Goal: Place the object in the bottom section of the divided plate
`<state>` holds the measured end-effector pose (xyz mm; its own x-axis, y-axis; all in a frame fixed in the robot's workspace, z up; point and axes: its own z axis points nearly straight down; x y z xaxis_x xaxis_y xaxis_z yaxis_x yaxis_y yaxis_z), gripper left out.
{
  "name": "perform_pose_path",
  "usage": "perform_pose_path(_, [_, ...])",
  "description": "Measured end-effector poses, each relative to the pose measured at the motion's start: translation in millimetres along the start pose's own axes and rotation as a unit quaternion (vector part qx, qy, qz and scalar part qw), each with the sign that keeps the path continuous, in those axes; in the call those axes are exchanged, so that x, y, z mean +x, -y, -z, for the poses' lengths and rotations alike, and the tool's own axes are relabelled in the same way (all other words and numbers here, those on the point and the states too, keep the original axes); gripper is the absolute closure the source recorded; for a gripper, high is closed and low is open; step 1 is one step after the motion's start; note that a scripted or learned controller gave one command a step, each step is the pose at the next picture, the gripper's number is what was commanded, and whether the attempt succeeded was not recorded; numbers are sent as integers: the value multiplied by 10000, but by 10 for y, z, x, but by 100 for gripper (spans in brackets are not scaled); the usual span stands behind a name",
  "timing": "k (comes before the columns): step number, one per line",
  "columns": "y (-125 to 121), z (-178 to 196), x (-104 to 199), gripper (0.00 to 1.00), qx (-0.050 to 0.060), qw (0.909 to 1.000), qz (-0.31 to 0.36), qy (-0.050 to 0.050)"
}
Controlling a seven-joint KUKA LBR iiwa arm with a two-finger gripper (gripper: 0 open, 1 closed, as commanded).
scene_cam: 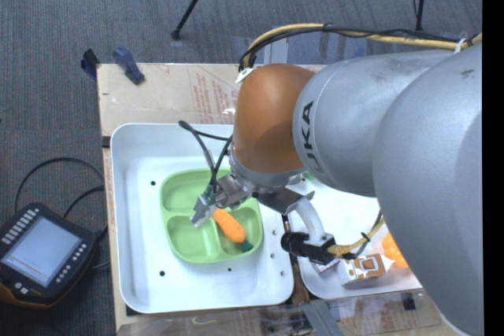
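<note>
A light green divided plate (179, 193) lies in the left white bin (134, 208). An orange toy carrot (230, 225) with a dark green tip lies slanted in the plate's lower right section, near the front rim. My gripper (203, 210) hangs low over the plate's middle, where the dividers meet, just left of the carrot's upper end and very close to it. Whether it touches the carrot is unclear. The big orange and grey wrist hides the plate's far right part.
The right bin (346, 287) holds an orange item (394, 252) and a small printed packet (367, 268), mostly under the arm. Black cables run from the wrist over the left bin. A teach pendant (39, 252) lies on the floor at the left.
</note>
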<state>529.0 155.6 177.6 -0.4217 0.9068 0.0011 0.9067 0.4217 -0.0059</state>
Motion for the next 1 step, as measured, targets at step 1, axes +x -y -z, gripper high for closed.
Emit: perform_pose_path(1, [-179,-157,203,0,-4,9998,-188,2])
